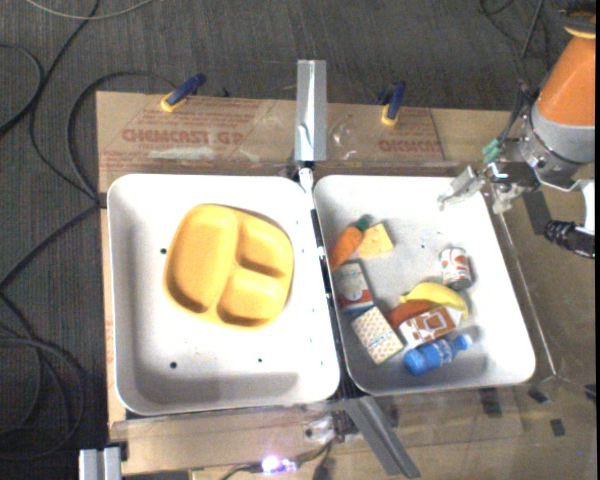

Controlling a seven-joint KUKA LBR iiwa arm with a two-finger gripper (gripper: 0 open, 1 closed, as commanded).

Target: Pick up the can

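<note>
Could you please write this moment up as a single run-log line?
task: pick can | end effector: above right bin's top right corner, holding nothing | can: lying in right bin, untouched | left bin: yellow tray

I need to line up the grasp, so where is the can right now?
In the camera view the can lies in the right bin, toward its right wall, just above the banana and apart from the gripper near the bin's top right corner.

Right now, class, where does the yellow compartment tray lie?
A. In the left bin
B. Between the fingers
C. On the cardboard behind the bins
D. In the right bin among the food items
A: the yellow compartment tray lies flat in the left bin.
</note>
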